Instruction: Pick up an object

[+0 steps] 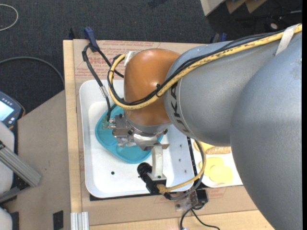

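A blue, flat, rounded object (111,140) lies in the left white bin (93,176). The arm's orange band and wrist hang right over it and cover most of it. My gripper (132,143) sits beneath the wrist, down at the blue object, and the wrist hides it. A pale yellow round object (220,169) lies in the right bin, partly under the grey arm.
The grey arm fills the right side and hides most of the right bin. A black-and-white bracket (152,171) sticks out near the left bin's front right. Cables (96,66) trail over the bin's back left corner. The bench's cardboard edge (72,128) runs along the left.
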Motion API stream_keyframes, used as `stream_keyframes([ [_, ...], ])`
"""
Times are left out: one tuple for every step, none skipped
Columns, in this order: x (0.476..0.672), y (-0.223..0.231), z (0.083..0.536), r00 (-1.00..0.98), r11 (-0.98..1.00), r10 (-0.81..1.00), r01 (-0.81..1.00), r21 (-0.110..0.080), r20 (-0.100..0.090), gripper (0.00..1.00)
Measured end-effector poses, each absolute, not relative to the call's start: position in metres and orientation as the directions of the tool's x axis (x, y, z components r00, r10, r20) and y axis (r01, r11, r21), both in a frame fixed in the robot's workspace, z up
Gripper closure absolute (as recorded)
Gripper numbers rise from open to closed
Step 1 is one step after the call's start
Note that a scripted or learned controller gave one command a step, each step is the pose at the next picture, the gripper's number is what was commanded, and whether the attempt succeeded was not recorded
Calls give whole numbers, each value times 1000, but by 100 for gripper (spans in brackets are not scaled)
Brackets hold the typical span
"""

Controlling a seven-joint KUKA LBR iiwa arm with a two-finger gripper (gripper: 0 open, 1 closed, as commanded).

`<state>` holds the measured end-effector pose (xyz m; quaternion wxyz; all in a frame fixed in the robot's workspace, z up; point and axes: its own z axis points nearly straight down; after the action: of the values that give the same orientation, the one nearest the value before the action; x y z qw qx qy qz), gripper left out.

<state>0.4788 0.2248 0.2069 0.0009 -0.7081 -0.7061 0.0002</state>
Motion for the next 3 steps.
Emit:
stream_keyframes([
  [543,199,217,4,-4,1000,1000,5,0,100],
  [565,226,389,-4,3,1000,1000,21,8,100],
  [486,225,358,-3,3,1000,1000,-8,-1,100],
])
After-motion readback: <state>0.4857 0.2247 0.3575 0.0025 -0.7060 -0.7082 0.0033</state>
